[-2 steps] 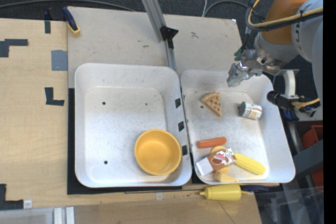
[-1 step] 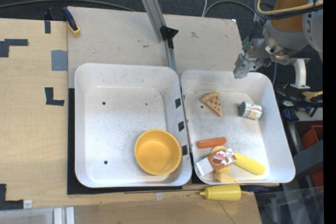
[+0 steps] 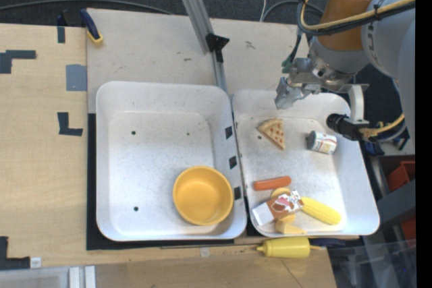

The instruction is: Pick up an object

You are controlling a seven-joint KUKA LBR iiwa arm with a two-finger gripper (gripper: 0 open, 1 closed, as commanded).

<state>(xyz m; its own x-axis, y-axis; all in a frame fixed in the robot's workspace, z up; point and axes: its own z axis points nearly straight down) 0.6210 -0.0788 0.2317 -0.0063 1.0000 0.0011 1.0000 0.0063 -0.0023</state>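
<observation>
Yellow bowl (image 3: 202, 195) at five o'clock in left bin (image 3: 121, 111). Right bin (image 3: 351, 209): pizza slice (image 3: 273, 133) near twelve o'clock, orange carrot (image 3: 272, 183) below, packet (image 3: 283, 204) and corn cob (image 3: 320, 211) at six o'clock, small grey can (image 3: 322, 142) at three o'clock. Yellow mustard bottle (image 3: 287, 248) on surface (image 3: 40, 145) just below. Pincer (image 3: 289, 95) at bin's twelve o'clock rim, holding nothing visible; opening cannot be told.
</observation>
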